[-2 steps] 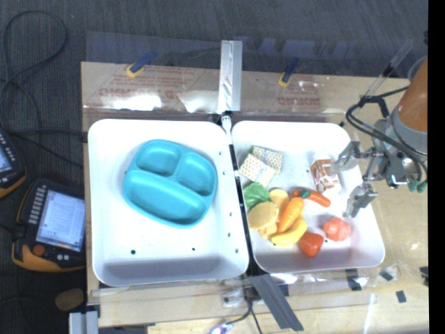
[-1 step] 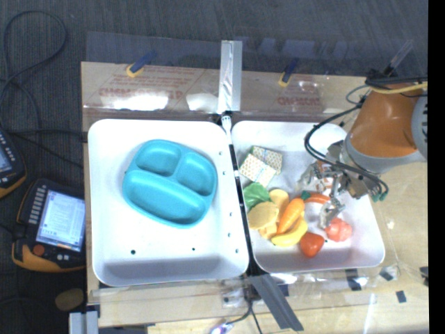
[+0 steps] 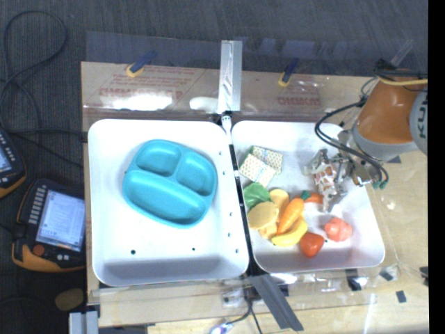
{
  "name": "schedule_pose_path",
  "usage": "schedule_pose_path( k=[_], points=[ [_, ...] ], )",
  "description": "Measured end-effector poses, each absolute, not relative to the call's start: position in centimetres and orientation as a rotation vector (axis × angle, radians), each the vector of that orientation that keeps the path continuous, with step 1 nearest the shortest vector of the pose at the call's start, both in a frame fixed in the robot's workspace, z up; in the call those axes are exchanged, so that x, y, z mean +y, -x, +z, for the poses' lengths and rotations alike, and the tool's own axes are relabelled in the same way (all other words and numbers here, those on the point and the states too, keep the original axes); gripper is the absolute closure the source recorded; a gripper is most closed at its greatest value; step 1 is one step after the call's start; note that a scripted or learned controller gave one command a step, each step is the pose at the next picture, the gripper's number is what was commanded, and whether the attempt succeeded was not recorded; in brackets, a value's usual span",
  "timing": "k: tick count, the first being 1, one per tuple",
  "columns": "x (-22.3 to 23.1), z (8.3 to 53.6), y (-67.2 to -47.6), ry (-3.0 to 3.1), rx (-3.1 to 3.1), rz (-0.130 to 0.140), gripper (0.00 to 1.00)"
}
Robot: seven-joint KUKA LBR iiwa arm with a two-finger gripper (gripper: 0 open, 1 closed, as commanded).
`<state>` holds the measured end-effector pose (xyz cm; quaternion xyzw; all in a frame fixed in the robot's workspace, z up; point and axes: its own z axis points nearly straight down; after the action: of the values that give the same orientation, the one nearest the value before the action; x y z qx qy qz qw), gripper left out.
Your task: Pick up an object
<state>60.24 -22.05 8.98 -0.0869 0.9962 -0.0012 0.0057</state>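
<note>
My gripper (image 3: 325, 179) hangs low over the right bin (image 3: 361, 256), in its upper right part, under the orange-banded wrist (image 3: 389, 117). A pile of toy food lies just left of and below it: an orange carrot (image 3: 292, 213), a yellow banana (image 3: 292, 236), a red tomato (image 3: 311, 244), a pink-red fruit (image 3: 338, 229), a pale yellow piece (image 3: 263, 215) and a green leafy piece (image 3: 255, 193). Two checkered crackers (image 3: 261, 162) lie at the bin's upper left. A small orange bit (image 3: 313, 199) sits right beside the gripper's lower edge.
The left bin (image 3: 111, 256) holds a blue divided plate (image 3: 170, 181). A raised divider (image 3: 236, 186) separates the bins. Cables (image 3: 341, 120) loop from the wrist above the right bin. A teach pendant (image 3: 52, 221) lies off the bench at left.
</note>
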Motion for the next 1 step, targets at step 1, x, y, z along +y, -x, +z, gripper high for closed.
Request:
schedule_pose_path(
  k=[1],
  points=[
    [-21.99,10.1,-60.44,0.274,3.114,-0.013,1.0]
  ],
)
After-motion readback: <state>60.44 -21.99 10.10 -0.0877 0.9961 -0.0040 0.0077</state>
